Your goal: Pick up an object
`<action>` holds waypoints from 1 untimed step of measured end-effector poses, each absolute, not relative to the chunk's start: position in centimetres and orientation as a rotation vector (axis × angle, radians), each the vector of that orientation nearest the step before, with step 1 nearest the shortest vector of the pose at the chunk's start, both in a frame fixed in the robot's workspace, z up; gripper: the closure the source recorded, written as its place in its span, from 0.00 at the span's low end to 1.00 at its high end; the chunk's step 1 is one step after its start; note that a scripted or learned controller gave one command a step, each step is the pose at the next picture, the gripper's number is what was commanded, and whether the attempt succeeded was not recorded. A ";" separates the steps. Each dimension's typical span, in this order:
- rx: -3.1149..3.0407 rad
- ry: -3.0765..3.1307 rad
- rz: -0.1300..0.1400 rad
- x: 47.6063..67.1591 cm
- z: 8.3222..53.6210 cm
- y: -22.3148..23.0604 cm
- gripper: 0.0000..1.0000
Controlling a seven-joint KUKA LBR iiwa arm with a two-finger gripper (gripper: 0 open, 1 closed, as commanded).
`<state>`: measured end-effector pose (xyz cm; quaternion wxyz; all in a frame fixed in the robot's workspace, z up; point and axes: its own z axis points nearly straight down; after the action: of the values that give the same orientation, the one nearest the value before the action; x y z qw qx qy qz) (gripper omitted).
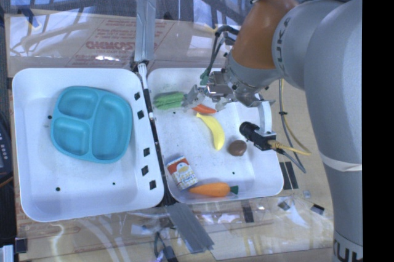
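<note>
Gripper (206,95) positioned low at far end of right bin (271,176), over small orange item (205,109); finger state cannot be told. Green item (168,99) just left, banana (213,130) just near. Risk judged: crowding could cause neighbour to be nudged or grasp missed.

grey arm reaches in from right, tool (206,95) lowered, wrist bent.

My claw (206,95) hangs over the right bin (271,178). Pickle (168,99) just left of it, banana (213,130) below, carrot (210,190) and carton (182,172) farther below. Divided plate (91,123) lies in the left bin (31,193), well left.
</note>
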<state>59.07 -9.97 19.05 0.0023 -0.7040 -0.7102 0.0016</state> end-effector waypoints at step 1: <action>-2.271 -2.169 0.003 59.7 9.2 -13.7 0.00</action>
<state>59.73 -13.72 9.16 0.0005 -0.7233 -0.6905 0.0010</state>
